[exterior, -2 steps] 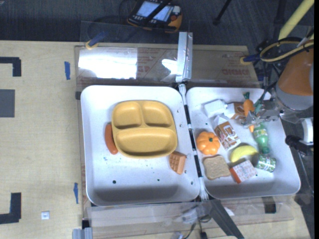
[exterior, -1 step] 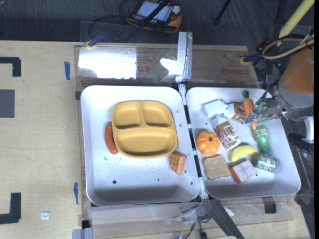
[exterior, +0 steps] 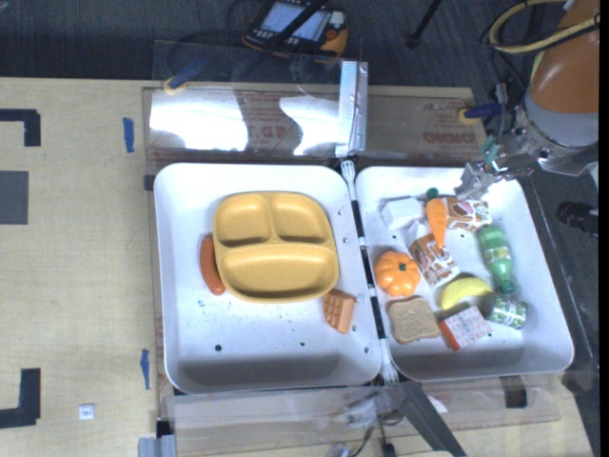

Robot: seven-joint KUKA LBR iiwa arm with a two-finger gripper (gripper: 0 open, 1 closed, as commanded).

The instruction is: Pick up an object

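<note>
Above the far corner of the right bin (exterior: 547, 336), the gripper (exterior: 483, 174) hovers with nothing between its fingers; how far they are spread cannot be made out. A clean pick likely means dropping straight onto one item, clear of its neighbours. Nearest, just toward the bin's middle, lies an orange carrot (exterior: 436, 219), slim, tapered, touching a printed packet (exterior: 466, 213).
</note>
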